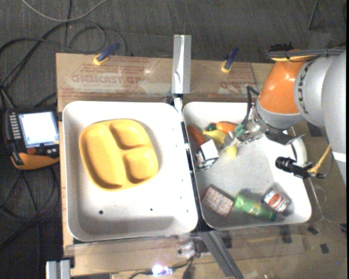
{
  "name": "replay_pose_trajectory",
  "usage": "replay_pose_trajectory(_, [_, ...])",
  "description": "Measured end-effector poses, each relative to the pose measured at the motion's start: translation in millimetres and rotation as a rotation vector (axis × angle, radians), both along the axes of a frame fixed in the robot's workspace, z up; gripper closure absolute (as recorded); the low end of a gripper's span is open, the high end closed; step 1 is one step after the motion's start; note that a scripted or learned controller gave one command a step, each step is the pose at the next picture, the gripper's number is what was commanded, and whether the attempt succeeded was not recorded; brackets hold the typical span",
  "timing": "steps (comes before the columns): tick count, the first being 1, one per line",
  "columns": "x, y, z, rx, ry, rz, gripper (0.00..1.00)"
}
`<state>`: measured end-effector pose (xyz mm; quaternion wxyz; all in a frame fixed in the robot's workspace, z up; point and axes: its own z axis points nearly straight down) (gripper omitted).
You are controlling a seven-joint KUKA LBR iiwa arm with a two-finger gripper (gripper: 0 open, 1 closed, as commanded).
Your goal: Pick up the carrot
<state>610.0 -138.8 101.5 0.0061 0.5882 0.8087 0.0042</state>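
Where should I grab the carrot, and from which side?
Probably the carrot's free lower end, coming straight down. It lies slanted along the right bin's left wall, with a white box close on its right. The gripper sits further right.

left bin [70,214]: yellow tray [120,153] | right bin [299,211]: gripper [244,131] by carrot [194,136], maybe touching the banana [218,136]

Yellow tray [120,153], orange carrot [194,136], green bottle [253,206], white bins [71,173].
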Motion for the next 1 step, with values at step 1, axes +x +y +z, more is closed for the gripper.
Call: replay_pose_trajectory(1, [28.5, 9.2, -10.6, -0.001, 0.007, -0.111, 1.0])
